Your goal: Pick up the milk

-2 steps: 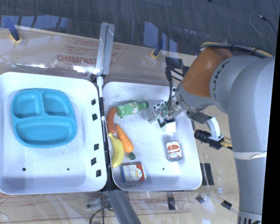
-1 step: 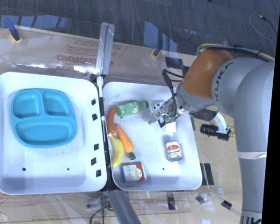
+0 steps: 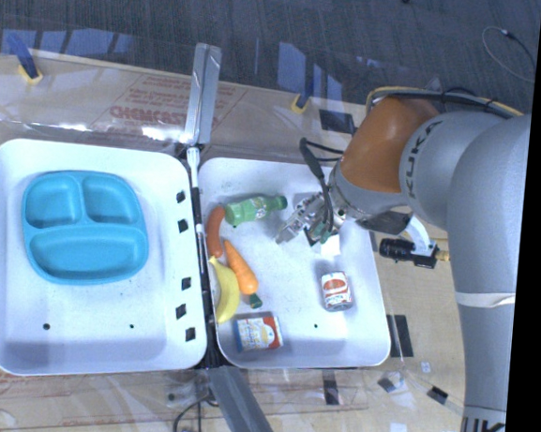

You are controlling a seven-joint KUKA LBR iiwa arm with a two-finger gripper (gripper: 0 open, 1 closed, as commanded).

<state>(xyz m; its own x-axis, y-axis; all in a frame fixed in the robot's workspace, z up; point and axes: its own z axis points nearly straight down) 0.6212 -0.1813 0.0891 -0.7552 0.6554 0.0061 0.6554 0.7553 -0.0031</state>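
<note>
The right bin (image 3: 358, 345) held a green bottle (image 3: 254, 209), carrot (image 3: 240, 267), banana (image 3: 227, 294), can (image 3: 336, 290) and milk (image 3: 258, 333) at six o'clock. The left bin (image 3: 81, 335) held a blue tray (image 3: 84, 224). Whether the hand (image 3: 309, 221) was open, I cannot tell.

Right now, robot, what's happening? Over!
Pincer hovering mid right bin, nothing between its fingers. Milk lying at front edge, untouched. Banana beside it.

A blue divided plate (image 3: 84, 224) lies in the left bin (image 3: 6, 328).
</note>
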